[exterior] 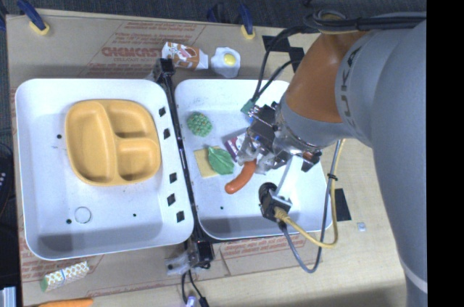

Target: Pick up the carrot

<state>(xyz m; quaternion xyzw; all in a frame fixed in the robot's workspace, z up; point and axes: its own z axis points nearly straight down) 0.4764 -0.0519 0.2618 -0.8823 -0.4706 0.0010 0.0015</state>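
Note:
The orange carrot (240,178) lies at a slant in the middle of the right bin (217,222). Its lower end points toward the bin's front left. Its upper end reaches right under my gripper (258,155), which hangs over the bin's centre at the end of the grey and orange arm. The gripper body hides the spot where it meets the carrot, so I cannot make out whether it has a hold on the carrot.
Left of the carrot are a green leaf toy (220,159) on a yellow slab (205,163), a green bumpy ball (200,124) and a purple item (233,146). The left bin (43,211) holds a yellow divided plate (112,140). A small carton (181,55) and an egg toy (226,62) sit behind the bins.

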